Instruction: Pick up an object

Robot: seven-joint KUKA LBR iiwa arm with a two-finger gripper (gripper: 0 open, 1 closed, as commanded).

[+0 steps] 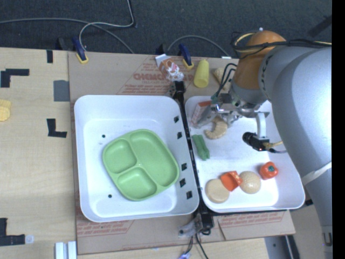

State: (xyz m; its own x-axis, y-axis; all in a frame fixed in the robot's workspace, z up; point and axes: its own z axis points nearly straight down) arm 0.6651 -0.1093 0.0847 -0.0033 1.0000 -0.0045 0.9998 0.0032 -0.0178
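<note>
Looking down on the bench now; picking out the grey arm (302, 107) reaching in from the right, with its orange band (257, 63) above the wrist; finding the gripper (218, 111) hanging low over the upper left corner of the right bin (232, 158) — open or closed, gripping or not, impossible to tell from this angle. Spotting a reddish packet (200, 111) just to the gripper's left, close against the bin wall; spotting a tan lump (217, 129) just below the gripper, touching or merely near, not telling which. Moving down the same bin; passing a green stick (201, 147) lying along the left wall, apart from the lump; reaching the near edge and counting a tan round (217, 190), an orange-red piece (230, 179) and a second tan round (249, 181) huddling together in a row; noting a red-orange ball (268, 170) just to their right. Glancing over to the left bin (91, 123) — seeing a green divided tray (140, 163) lying flat and turned at a slant. Catching, beyond the bins on the cardboard, a yellow cylinder (201, 73) standing near the arm, and a small red-and-white wrapper (170, 66) to its left.
</note>
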